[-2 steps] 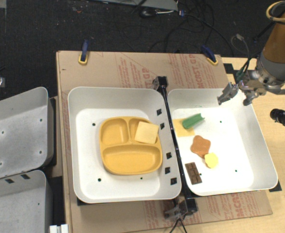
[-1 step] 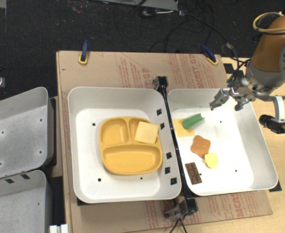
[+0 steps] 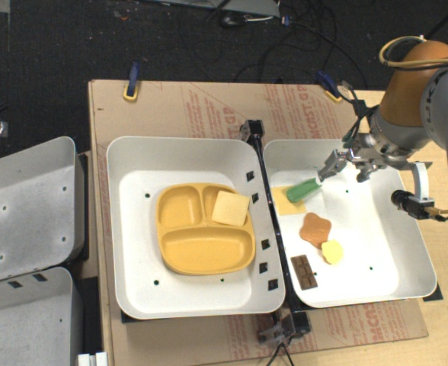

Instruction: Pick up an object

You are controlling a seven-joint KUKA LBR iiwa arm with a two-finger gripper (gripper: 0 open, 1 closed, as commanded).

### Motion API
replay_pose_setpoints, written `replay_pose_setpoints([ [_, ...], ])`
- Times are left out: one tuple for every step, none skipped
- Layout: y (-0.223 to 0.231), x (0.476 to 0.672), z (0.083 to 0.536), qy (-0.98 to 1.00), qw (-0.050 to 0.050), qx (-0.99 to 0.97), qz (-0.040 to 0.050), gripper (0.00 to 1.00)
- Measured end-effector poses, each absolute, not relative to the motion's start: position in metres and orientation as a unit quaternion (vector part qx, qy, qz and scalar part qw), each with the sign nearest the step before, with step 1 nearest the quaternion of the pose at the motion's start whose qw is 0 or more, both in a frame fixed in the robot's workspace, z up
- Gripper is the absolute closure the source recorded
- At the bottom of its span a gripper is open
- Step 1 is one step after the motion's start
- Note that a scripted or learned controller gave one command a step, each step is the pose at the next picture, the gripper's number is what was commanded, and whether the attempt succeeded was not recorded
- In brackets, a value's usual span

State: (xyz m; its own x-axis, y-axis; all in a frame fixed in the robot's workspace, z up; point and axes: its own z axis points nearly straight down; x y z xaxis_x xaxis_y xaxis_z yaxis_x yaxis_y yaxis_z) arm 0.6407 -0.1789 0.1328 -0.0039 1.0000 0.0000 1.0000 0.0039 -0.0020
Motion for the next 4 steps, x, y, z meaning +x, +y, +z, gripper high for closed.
replay_pose_setpoints([
  [-0.179, 0.641, 0.092, -0.708, -0.001, -0.706, -0.0003, 0.00],
  [-0.178, 0.643, 0.105, -0.709, -0.003, -0.706, -0.0018, 1.00],
  [-0.176, 0.642, 0.169, -0.708, -0.004, -0.706, -0.0019, 1.00],
  [-0.176, 0.643, 0.212, -0.708, -0.003, -0.706, -0.0017, 1.00],
])
